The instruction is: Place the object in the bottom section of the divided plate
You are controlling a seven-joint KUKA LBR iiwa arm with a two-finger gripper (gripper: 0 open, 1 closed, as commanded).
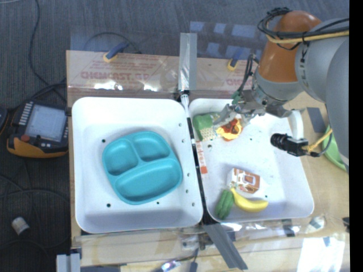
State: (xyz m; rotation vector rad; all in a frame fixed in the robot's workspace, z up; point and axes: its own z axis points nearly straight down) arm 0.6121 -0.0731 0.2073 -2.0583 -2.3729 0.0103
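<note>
The gripper (233, 118) sits over the orange toy (231, 130); finger state unclear. It should seat squarely before lifting toward the plate (142, 167).

**A robot test bench in a lab**

The place looked like a robotics lab, not a home. Two white bins (85, 169) sat side by side on a bench with cardboard (125, 69) taped behind them. A grey and orange robot arm (295, 44) reached in from the right. A handheld control pad (39, 130) lay on the dark carpet (85, 10), and loose cables (25, 7) ran across the floor.
</note>
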